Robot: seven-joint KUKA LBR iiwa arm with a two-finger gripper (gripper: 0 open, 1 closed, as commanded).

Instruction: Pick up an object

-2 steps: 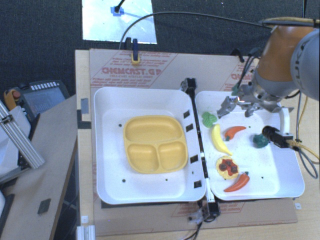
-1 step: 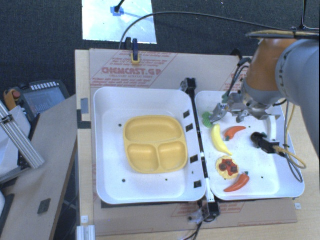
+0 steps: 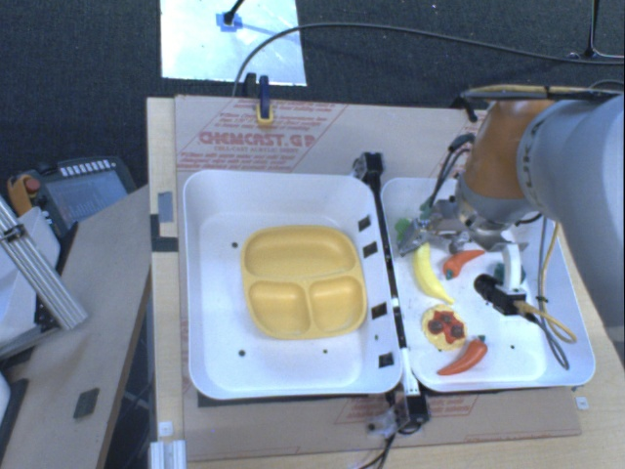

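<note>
Overhead slanted view of the bench. The grey arm with its orange band reaches in over the right bin; the gripper hangs low above that bin's far half, and whether it is open or closed cannot be told, since the wrist and cables hide it. Directly below the gripper lies a yellow toy banana, its upper end just beside the tool. An orange toy carrot lies just to the right of the banana, also close under the gripper. Nearer the camera lie a small toy pizza with red topping and, beyond it, a red-orange toy chili pepper, both well apart from the gripper. A small green item sits just left of the gripper. The left bin holds a yellow three-compartment tray. The board beneath the bins bears red printing reading "CHEMCAST GP".
</note>
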